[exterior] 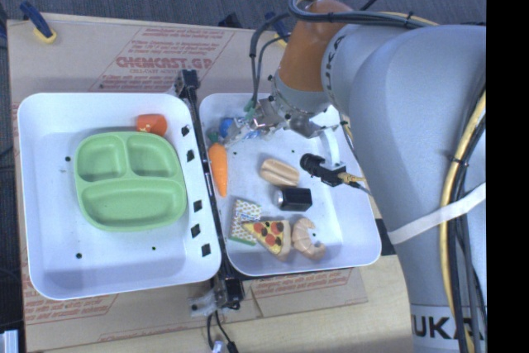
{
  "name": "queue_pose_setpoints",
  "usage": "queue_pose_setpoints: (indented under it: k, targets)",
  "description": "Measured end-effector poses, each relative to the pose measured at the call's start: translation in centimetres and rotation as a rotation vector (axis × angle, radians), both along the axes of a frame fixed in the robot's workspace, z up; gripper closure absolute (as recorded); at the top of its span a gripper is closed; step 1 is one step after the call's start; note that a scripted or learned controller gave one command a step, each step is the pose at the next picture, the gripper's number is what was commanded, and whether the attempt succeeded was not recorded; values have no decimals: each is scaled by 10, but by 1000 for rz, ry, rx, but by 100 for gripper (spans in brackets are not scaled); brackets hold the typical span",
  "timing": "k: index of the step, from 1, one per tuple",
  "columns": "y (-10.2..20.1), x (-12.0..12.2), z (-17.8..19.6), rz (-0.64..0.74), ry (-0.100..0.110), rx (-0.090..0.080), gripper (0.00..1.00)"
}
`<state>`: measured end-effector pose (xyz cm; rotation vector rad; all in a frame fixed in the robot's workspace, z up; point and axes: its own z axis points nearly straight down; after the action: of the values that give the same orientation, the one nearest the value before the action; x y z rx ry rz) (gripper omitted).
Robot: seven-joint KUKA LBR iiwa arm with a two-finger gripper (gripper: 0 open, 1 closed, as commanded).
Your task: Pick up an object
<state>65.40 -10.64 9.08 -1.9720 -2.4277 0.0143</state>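
On the bench, the left bin (37, 202) holds a green divided plate (130, 180) with a small orange-red toy (151, 125) just behind it, near the bin's far wall. The right bin (355, 248) holds a carrot (218, 168) along its left wall, a tan bread roll (278, 172), a black block (295, 197), a pizza slice (270, 234), a croissant (308, 238) and a blue piece (226, 128) in the far corner. The gripper (252, 121) sits low in that far corner beside the blue piece, and I cannot tell how it is set.

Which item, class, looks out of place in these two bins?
The red toy: it lies alone in the left bin, wedged between the green divided plate and the bin's back wall, while the other toys lie in the right bin. Nothing looks spilled or damaged.
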Motion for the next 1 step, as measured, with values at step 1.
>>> queue_pose_setpoints:
  k: [1]
  targets:
    - [8, 0, -1, -428, 1, -4, 0]
